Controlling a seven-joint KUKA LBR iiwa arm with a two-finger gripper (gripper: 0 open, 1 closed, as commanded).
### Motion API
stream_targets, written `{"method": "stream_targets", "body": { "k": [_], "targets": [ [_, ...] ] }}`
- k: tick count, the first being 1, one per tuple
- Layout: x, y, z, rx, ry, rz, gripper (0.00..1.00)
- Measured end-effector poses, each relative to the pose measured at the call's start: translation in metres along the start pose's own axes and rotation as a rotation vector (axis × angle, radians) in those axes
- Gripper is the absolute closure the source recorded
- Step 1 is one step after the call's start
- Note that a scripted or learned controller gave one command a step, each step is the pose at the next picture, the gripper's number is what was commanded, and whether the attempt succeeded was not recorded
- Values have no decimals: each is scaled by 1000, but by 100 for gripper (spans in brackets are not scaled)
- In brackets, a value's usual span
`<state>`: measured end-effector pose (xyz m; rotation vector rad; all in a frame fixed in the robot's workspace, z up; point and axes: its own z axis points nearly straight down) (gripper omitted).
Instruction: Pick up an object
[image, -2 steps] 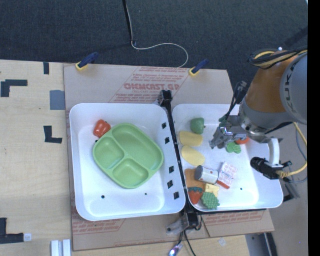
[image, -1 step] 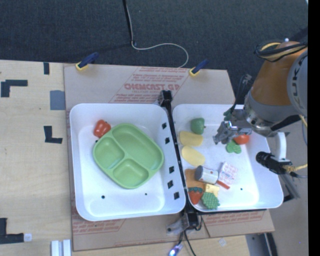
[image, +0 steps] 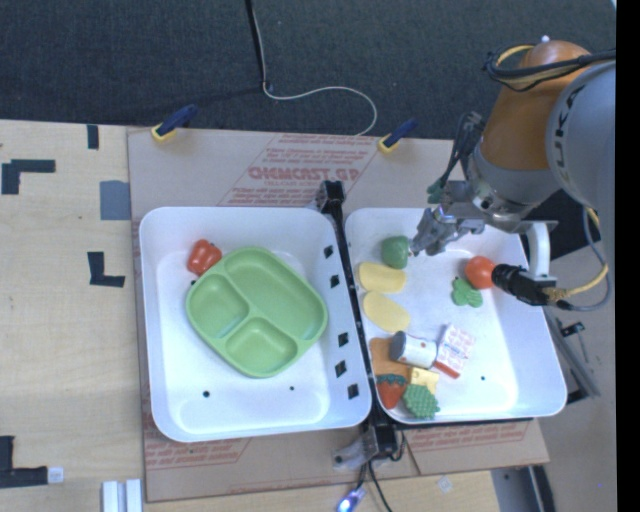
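Camera view: the gripper (image: 432, 236) sits over the right bin (image: 535, 375) near its far edge, just beside a rounded dark-green object (image: 394, 250); how far its jaws stand apart cannot be told, and nothing is seen held between them. Along that bin's left wall lie two smooth yellow oval pieces (image: 380, 277) (image: 386, 311), with a red rounded piece (image: 479, 270) and a green leafy piece (image: 465, 293) toward the right wall, and a white cylinder (image: 416, 350), a printed white packet (image: 456, 351) and a knobbly green piece (image: 421, 402) near the near edge. The left bin (image: 170, 400) carries a glossy light-green compartment plate (image: 257, 311) at its centre and a red-orange piece (image: 202, 257) toward its far left corner.
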<state>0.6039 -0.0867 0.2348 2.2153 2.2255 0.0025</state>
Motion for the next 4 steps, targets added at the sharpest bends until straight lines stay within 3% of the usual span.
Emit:
{"method": "stream_targets", "body": {
  "k": [1, 2, 4],
  "targets": [
    [17, 19, 15, 3, -1, 2, 100],
    [4, 25, 19, 3, -2, 4, 100],
    [16, 22, 11, 3, -1, 3, 100]
  ]
}}
